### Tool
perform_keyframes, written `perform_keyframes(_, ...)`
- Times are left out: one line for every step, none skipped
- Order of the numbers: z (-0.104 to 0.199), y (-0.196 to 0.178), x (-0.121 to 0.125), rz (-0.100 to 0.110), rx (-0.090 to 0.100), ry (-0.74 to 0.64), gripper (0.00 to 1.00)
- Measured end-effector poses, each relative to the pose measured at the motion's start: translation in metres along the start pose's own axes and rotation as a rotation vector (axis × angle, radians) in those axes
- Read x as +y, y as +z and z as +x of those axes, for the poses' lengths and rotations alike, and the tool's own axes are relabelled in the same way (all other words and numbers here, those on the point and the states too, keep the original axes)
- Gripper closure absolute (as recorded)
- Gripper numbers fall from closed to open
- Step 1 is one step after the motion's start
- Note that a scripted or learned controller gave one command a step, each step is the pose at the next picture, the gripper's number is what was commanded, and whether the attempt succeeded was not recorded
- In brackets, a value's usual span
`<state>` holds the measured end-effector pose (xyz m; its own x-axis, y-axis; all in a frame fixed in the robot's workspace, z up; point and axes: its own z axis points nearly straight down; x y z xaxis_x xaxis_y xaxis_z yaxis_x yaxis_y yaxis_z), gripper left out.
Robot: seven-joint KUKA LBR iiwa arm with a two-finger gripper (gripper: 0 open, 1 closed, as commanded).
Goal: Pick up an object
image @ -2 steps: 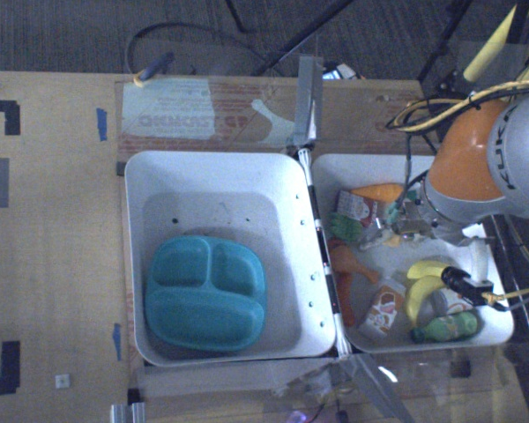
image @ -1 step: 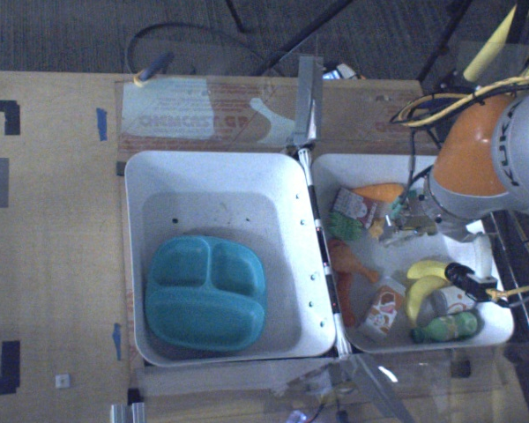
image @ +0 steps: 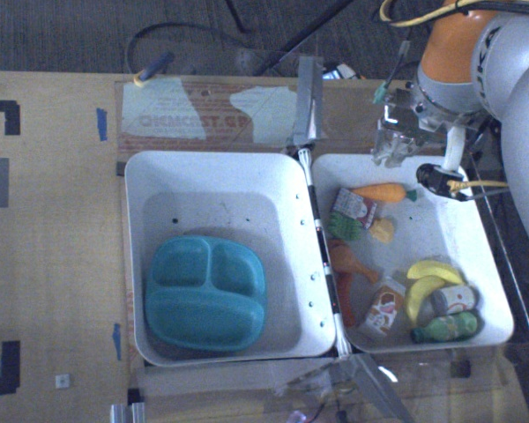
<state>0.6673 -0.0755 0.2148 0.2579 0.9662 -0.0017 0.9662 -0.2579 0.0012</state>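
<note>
the carrot, nearest of the toys to my tool, lies in the right bin close to its far wall, its long axis running nearly level across the view, the orange body toward the left and a small green stub at its right end. from my remote seat i see the gripper hanging over the bin's far rim, just above the carrot in the view and a touch to its right, apart from it; nothing sits between the fingers, and whether they stand apart or together i cannot tell from this angle. the grey arm with its orange band enters from the upper right.

the right bin also holds a small red and green carton just left of the carrot, a green piece below the carton, a small yellow piece beside it, and an orange-red item lying along the left wall. toward the near right corner sit a banana, a small can touching it, a green bottle on its side along the near wall, and a white and red carton tilted just left of them.

the left bin holds a teal divided plate, resting flat in the near half toward the left wall.
</note>
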Motion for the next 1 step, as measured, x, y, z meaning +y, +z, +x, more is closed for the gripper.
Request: perform_keyframes(0.0004,0.0001,-0.0002,0.001,0.000,0.000,0.00)
